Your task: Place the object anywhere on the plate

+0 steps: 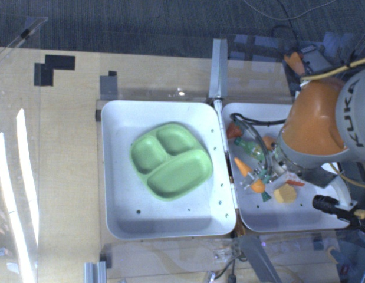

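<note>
Two shallow white bins sit side by side on a pale wood-grain tabletop (58,175), each a smooth plastic tray with rounded corners. The left bin (120,211) holds one plate (171,161): light green, matte, a rounded-square shape set at a slant, divided by raised ridges into three compartments, two smaller ones toward the far side and one long one nearer the camera. All three compartments look bare.

The right bin (276,217) carries a heap of small toy-like pieces clustered near its middle. Among them are an orange carrot-shaped piece (243,167), a second orange bit (258,186) just below it, a tan rounded lump (284,194), a thin red sliver (295,183) beside that lump, and a reddish piece (234,131) near the bin's far left corner. The rest are too tangled and small to count. None of them lies on the plate.

The grey arm with its glossy orange band (312,122) hangs over the right bin, and the gripper (272,168) reaches down into the heap. Whether its fingers are spread or pinching anything cannot be told, since the clutter and the wrist hide them.
</note>
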`<state>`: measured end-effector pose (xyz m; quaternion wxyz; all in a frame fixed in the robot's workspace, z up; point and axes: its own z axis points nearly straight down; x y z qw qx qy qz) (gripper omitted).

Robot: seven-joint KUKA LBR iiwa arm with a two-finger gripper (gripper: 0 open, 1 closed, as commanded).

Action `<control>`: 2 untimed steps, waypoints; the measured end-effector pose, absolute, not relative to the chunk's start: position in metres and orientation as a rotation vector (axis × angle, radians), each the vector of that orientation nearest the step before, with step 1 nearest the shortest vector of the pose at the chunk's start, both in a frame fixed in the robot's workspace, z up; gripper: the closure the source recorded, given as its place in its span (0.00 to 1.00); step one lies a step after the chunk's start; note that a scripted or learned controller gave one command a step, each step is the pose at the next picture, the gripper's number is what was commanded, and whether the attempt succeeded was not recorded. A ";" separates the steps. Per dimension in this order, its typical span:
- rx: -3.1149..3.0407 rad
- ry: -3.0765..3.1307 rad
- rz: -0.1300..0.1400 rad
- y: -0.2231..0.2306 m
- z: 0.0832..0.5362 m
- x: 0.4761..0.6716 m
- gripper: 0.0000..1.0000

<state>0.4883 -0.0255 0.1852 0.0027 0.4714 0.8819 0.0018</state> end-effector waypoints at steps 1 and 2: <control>1.168 2.911 0.005 0.045 0.185 0.562 1.00; 1.167 2.911 0.005 0.045 0.185 0.562 0.00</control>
